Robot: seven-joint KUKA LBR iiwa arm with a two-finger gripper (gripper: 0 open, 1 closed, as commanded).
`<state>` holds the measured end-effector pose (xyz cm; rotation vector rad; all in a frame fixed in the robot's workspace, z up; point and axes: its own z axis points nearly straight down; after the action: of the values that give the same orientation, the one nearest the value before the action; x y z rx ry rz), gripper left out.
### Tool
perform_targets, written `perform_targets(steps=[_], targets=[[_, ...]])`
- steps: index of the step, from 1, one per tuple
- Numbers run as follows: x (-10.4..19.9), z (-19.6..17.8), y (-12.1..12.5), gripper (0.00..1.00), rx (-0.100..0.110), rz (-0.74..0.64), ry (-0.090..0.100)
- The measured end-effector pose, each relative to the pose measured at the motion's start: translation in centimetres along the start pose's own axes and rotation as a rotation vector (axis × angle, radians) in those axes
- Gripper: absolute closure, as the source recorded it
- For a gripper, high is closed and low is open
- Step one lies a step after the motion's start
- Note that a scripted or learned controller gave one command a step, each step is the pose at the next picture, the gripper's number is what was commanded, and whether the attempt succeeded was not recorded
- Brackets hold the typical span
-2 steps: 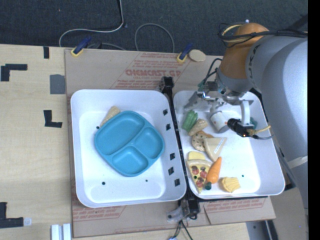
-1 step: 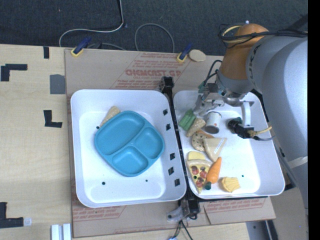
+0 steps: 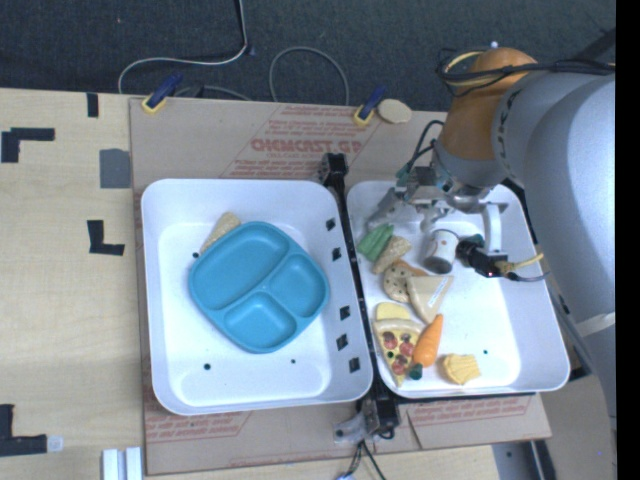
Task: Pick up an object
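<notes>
The gripper hung over the right bin, just above the green toy; jaws' state unclear.

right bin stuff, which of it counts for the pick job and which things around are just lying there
For the job:
end effector
green piece
cookie
carrot
pizza slice
yellow piece
right bin

Lying about:
blue tray
left bin
clamps
cable

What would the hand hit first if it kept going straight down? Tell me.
Most likely the green toy food piece at the right bin's upper left, just beside the hand. Depth is unclear from this slanted view, so it might meet the bare bin floor beside it instead.
</notes>
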<state>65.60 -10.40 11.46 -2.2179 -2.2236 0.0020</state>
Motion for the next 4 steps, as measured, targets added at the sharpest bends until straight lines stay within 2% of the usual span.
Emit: perform_targets(steps=[1,2,3,4], targets=[[0.3,3.1,-1.0,0.0,-0.002,0.002,-0.002],[-1.4,-3.8,1.4,0.0,-0.008,0.001,-0.001],[-4.4,2.8,-1.6,0.0,-0.008,0.007,0.004],[-9.0,-4.7,1.4,0.0,-0.008,0.003,-0.003]])
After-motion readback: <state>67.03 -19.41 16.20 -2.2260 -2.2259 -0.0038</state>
